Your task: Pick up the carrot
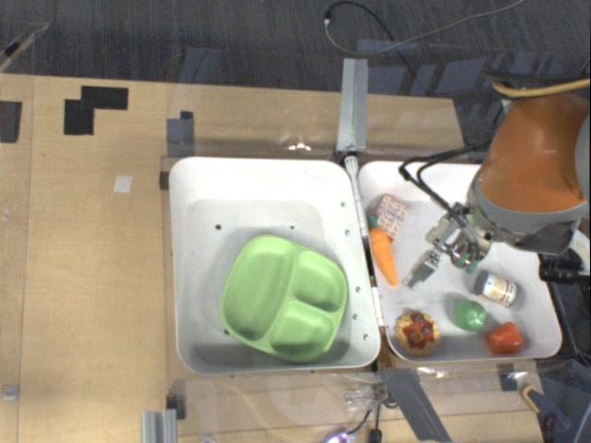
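The orange carrot [382, 256] with a green top lies at the left edge of the right bin [552, 335], pointing towards the front. My gripper [432, 255] hangs over the middle of that bin, a short way to the right of the carrot and apart from it. Its fingers [420, 271] stand open, with nothing between them.
A green divided plate [284, 297] lies in the left bin [199, 210]. In the right bin are a small patterned packet [391, 214] behind the carrot, a round red-and-yellow item [416, 331], a green ball [469, 315], a red item [504, 338] and a small jar [497, 289].
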`<state>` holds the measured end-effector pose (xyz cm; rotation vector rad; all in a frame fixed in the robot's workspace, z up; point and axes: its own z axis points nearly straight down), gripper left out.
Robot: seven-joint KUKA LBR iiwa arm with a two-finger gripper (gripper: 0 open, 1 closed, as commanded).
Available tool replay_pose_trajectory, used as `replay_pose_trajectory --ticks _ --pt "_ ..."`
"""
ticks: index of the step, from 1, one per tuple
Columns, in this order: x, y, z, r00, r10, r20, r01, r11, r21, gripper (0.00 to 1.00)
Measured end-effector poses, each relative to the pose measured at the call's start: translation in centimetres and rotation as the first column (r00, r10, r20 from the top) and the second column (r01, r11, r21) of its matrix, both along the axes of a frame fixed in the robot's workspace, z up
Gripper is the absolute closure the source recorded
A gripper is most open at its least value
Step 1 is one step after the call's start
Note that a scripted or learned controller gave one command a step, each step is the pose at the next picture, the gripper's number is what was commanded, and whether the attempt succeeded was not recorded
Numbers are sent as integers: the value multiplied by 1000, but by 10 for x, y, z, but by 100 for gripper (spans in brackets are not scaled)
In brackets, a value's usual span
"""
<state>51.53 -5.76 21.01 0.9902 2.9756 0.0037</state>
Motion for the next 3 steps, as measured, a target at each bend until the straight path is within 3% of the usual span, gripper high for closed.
replay_pose_trajectory --ticks 3 --pt "0 0 0 1000 0 0 0 1000 0 0"
